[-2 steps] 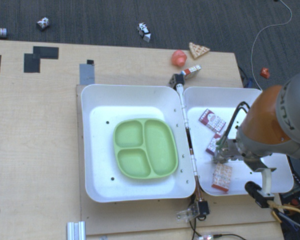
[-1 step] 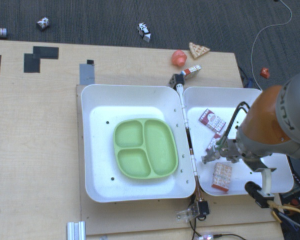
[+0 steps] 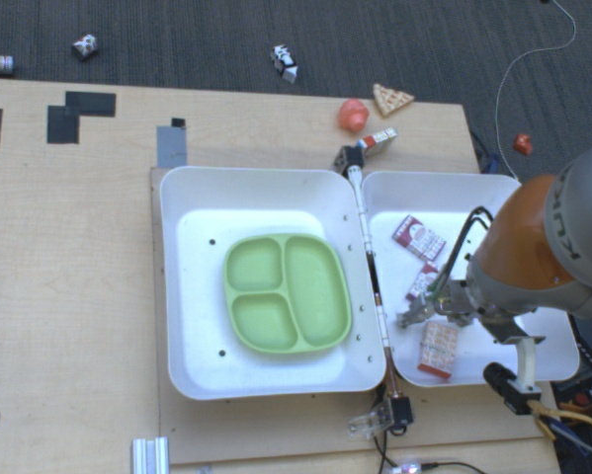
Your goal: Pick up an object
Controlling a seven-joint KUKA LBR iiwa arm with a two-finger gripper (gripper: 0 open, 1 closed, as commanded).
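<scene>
In the right bin [image 3: 384, 230] lie three small red-and-white packets. One packet [image 3: 417, 236] rests near the bin's back, a second [image 3: 425, 282] in the middle, and a third [image 3: 438, 350] near the front edge. My gripper [image 3: 415, 313] hangs low at the left side of this bin, between the middle packet and the front one. It partly hides the middle packet. The grey arm with its orange band [image 3: 518, 245] covers the right half of the bin.
The left bin [image 3: 177, 265] holds a green three-part plate [image 3: 286, 292]. Behind the bins on the bench lie a red ball [image 3: 353, 115], a pizza-slice toy [image 3: 392, 98] and a small red-and-white tube [image 3: 380, 139]. A black cable [image 3: 464, 240] loops over the right bin.
</scene>
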